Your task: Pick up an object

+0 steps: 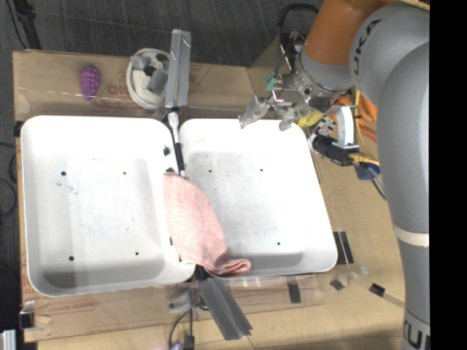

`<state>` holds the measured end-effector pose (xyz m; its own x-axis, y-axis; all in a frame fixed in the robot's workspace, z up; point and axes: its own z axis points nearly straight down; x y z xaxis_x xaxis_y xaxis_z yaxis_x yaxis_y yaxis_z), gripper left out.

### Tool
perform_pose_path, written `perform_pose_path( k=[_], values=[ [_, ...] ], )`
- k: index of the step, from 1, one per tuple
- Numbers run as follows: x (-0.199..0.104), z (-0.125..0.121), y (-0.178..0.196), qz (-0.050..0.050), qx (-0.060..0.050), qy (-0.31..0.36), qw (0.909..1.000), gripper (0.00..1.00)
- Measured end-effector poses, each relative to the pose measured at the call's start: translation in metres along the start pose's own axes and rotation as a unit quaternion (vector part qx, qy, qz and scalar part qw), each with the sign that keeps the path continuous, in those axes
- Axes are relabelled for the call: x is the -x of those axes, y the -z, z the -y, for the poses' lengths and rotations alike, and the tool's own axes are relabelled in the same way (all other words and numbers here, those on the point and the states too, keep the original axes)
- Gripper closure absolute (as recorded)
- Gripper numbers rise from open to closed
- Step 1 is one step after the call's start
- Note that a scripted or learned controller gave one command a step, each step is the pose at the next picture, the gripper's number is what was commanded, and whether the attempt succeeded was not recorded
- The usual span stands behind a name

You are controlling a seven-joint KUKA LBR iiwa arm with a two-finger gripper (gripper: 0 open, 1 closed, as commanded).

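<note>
Overhead, the grey two-finger end effector [268,113] hovered at the far edge of the right white bin [299,195], fingers spread apart and holding nothing. The soft pink folded cloth [195,224] lay well apart toward the near-left, draped over the ridge between both bins, its long axis running from that ridge to the near edge.
</note>
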<state>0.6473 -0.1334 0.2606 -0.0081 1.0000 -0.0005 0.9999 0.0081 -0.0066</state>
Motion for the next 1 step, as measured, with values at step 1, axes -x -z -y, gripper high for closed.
perform_pose_path(
  k=[1],
  values=[
    [-0.0432, -0.0036, -0.1326, -0.001, -0.001, -0.054, 0.9985, 0.0]
  ],
)
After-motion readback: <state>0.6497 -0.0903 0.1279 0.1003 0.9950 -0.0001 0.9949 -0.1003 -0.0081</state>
